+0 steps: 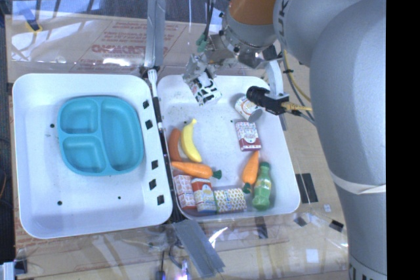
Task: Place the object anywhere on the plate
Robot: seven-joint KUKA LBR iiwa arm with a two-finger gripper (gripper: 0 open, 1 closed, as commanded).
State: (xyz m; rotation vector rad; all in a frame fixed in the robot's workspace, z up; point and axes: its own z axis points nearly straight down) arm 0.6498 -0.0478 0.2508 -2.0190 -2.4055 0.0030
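Note:
A blue divided plate (102, 134) lies in the left bin (33, 206). My gripper (203, 80) hangs over the back left corner of the right bin (289, 200). It is shut on a small black-and-white carton (208, 92), which sticks out below the fingers and looks lifted off the bin floor. The plate is well to the left of the gripper, across the divider between the bins.
Lying in the right bin are a banana (191, 141), two carrots (193, 169) (251, 167), a green bottle (262, 187), a red packet (248, 136), a small can (246, 106) and several snack packs (213, 197) along the front. The arm's bulk covers the right side.

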